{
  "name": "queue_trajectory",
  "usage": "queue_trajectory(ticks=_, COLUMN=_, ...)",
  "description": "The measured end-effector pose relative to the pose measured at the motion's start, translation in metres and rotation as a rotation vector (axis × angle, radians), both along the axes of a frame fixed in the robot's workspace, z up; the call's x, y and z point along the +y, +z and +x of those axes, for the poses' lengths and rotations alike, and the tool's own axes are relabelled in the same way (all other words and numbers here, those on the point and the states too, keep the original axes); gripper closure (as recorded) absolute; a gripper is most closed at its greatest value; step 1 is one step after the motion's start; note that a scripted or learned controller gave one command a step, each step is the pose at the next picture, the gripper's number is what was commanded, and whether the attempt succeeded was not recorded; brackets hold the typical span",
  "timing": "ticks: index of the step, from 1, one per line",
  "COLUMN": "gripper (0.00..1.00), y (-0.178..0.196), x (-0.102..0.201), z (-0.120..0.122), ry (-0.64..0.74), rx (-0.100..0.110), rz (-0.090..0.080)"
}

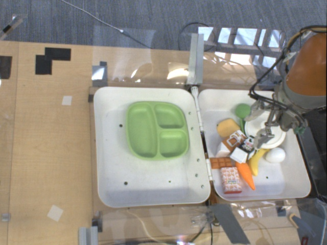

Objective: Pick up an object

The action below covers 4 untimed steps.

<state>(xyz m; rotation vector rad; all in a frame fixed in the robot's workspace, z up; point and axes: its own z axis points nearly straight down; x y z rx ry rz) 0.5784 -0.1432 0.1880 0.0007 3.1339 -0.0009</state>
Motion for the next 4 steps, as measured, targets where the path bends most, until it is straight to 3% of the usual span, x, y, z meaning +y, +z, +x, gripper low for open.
queue_trajectory(ticks=1, gripper=0.0, y=-0.07, x=0.028, z=0.061, ry=0.097, rx=-0.037, rz=-0.008)
queue_trajectory(ticks=2, gripper=0.0, y=-0.096, x=0.063, z=0.047, ry=0.034, rx=-0.013, rz=0.0)
queue_trajectory(ticks=3, gripper=0.0, y=-0.097, x=0.015, z=-0.009, ry=0.156, rx=-0.01, rz=-0.003)
queue_trajectory(ticks=4, gripper=0.0, y=-0.099, x=-0.042, z=0.09, ry=-0.247, rx=0.021, rz=0.004)
